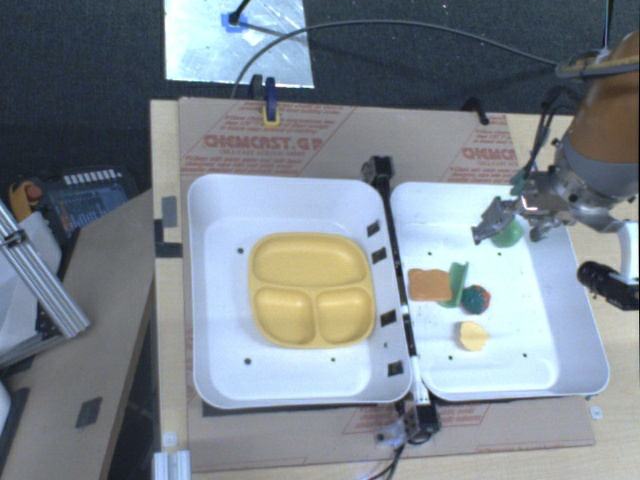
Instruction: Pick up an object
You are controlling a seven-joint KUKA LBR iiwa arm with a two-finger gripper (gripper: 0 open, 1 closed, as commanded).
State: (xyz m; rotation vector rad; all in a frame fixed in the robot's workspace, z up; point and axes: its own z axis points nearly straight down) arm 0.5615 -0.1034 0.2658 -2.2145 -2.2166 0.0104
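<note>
On the bench (170, 268), we are seeing two white bins sitting side by side on brown board. The left bin (210, 208) is holding a yellow tray (308, 288). The right bin (570, 368) is holding an orange piece (430, 286), a green strip (458, 282), a small ball (475, 298) and a yellow chunk (472, 336). The gripper (500, 223) is hovering over a green object (508, 234); we cannot tell its grip.

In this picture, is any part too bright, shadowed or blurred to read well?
In the camera view, glare washes out the metal sheet at the top; light on both white bins is even, with soft shadows; the gripper is somewhat blurred, so its fingers are hard to read; the green object beside it is partly hidden; the yellow tray looks sharp.
</note>
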